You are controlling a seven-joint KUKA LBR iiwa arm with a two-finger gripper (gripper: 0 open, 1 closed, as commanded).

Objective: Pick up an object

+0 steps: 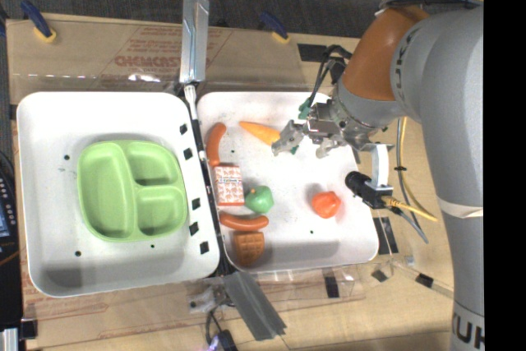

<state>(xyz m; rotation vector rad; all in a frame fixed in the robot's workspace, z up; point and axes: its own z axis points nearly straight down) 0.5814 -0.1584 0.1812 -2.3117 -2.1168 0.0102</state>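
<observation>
The gripper (306, 140) hangs over the upper middle of the right shallow white plastic bin (362, 238), its two fingers spread apart with nothing between them. Just to its left lies a tapered orange plastic carrot (260, 130), close to one fingertip but apart from it. Lower right of the gripper sits a rounded, glossy orange-red toy pepper (326, 204), well clear of the others.

Along the bin's left wall the pieces crowd together: a long curved reddish sausage (215, 142) at the top, below it a small red-and-white printed packet (228, 184), and just beside that a round green toy vegetable (260, 198). A second reddish sausage (244, 221) lies crosswise beneath, touching a brown ridged bread-like piece (249, 245) near the lower rim.

The left white bin (41, 136) holds a smooth lime-green plastic tray with three compartments (131, 189).
</observation>
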